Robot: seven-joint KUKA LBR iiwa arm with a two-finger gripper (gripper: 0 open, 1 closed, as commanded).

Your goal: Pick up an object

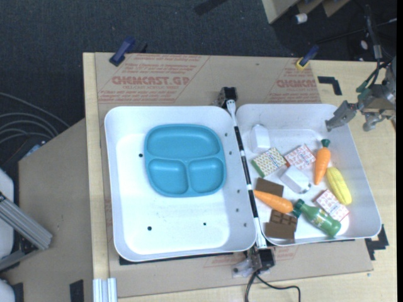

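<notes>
At the near edge of the right bin you see a chocolate bar and a green bottle lying on its side. Just beyond lie an orange carrot, a brown block, a patterned packet and a yellow corn cob. Farther back you find a second carrot, two printed cartons and a white block. In the left bin sits a blue divided plate. Beyond the right bin's far corner, over the counter, the gripper hangs; you see its fingers spread apart, nothing between them.
</notes>
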